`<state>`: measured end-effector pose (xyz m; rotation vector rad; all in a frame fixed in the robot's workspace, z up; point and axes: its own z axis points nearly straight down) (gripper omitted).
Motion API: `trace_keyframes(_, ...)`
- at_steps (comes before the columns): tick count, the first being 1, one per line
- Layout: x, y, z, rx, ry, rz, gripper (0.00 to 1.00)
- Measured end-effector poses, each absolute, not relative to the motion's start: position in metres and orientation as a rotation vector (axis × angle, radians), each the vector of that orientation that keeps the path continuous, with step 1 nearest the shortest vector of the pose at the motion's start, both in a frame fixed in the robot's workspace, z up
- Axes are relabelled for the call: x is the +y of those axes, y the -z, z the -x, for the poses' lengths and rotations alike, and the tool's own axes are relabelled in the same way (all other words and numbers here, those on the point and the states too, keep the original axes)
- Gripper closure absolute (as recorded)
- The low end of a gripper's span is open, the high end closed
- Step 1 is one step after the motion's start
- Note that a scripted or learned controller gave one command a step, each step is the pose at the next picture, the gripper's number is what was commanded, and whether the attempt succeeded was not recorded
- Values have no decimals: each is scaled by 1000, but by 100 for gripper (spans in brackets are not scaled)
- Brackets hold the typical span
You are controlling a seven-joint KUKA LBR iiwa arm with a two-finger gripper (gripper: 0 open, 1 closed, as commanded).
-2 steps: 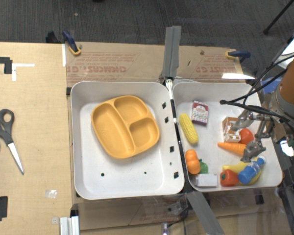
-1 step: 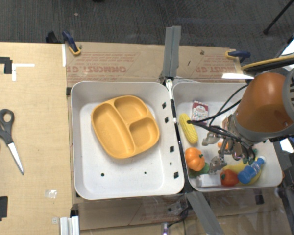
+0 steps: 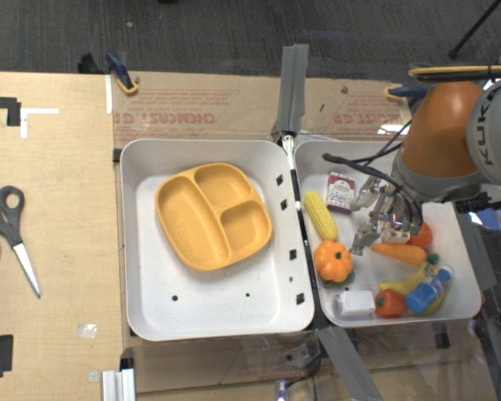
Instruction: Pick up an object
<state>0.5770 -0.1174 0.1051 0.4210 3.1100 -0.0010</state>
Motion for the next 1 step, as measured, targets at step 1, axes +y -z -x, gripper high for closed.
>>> trace_keyframes(1, -93, -91, -559, 3085, 1, -596, 0)
